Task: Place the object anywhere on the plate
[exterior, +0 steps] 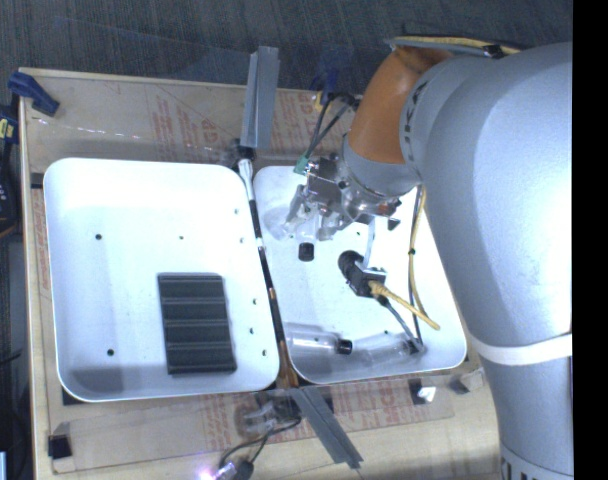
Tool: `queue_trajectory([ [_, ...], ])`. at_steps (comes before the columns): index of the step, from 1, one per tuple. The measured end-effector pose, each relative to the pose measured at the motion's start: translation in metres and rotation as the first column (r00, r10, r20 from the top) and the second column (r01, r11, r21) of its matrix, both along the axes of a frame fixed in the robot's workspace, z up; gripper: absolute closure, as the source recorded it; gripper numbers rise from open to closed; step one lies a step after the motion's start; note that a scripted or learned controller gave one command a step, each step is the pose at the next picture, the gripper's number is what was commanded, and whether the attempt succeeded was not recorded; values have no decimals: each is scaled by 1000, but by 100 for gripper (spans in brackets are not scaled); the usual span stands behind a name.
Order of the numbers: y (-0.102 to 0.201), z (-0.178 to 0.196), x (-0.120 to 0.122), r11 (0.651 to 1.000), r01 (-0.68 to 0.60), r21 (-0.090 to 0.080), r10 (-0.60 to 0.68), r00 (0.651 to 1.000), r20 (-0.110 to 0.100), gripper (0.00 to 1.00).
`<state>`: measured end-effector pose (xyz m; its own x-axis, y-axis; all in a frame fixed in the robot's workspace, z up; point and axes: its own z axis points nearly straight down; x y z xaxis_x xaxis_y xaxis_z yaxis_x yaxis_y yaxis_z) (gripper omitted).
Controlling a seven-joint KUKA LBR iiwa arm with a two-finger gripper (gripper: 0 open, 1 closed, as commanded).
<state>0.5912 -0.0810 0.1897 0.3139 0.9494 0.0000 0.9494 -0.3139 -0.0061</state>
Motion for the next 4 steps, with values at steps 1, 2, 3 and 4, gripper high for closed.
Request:
queue_trajectory([
  [1, 68, 1, 65, 924, 383, -2, -383, 924, 1, 100],
  [2, 137, 1, 48, 634, 773, -6, -773, 634, 4, 100],
  [3, 149, 11, 9, 948, 318, -3, -318, 948, -3, 100],
  [4, 198, 3, 64, 751, 660, -4, -660, 751, 4, 100],
])
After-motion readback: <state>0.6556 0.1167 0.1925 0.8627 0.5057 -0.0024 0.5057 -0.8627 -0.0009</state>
